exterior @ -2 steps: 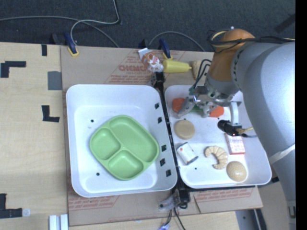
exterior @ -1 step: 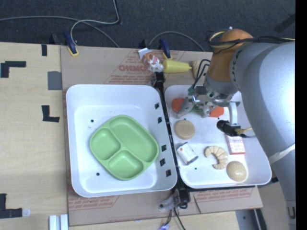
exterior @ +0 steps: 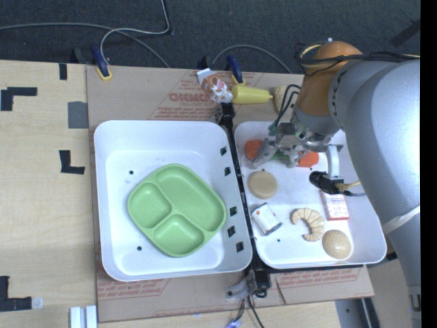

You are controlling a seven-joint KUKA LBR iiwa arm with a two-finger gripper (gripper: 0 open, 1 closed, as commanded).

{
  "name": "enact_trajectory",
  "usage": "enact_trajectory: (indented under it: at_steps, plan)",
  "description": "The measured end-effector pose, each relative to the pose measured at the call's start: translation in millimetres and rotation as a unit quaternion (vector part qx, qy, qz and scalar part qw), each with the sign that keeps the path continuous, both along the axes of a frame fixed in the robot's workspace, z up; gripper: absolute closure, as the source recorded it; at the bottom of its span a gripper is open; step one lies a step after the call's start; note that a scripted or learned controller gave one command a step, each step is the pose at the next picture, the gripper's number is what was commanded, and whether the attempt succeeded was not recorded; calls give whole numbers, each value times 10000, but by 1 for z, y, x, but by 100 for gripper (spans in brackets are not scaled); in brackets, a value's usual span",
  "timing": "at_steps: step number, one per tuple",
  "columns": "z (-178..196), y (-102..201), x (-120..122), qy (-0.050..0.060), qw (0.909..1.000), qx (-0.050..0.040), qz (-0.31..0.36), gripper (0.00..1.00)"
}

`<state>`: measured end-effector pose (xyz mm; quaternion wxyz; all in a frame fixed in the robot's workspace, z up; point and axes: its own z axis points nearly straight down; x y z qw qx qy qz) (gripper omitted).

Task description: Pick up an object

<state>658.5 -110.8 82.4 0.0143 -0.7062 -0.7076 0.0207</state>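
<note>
My gripper (exterior: 281, 150) hangs low over the back of the right bin (exterior: 365, 251), with the grey arm and its orange band reaching in from the right. An orange-red piece (exterior: 253, 149) lies just left of the gripper, and another orange piece (exterior: 309, 160) shows just right of it. In front of the gripper lies a round tan biscuit (exterior: 263, 184). Nearer the front are a small white box (exterior: 265, 218), a croissant (exterior: 308, 223), a tan bun (exterior: 336, 244) and a pink and white packet (exterior: 336, 208).
The left bin (exterior: 113, 149) holds a green divided plate (exterior: 177, 209). Behind the bins, on the cardboard, lie a yellow banana-shaped toy (exterior: 250, 95) and a small wrapped snack (exterior: 214, 84). Cables run across the dark floor at the back.
</note>
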Motion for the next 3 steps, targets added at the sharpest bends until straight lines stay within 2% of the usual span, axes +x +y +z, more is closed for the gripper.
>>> enact_trajectory:
  at_steps: [2, 3]
  plan:
    - [0, 1, 0, -2, 10000, -11, -5, 0]
    - [0, -1, 0, 2, 10000, 15, 5, 0]
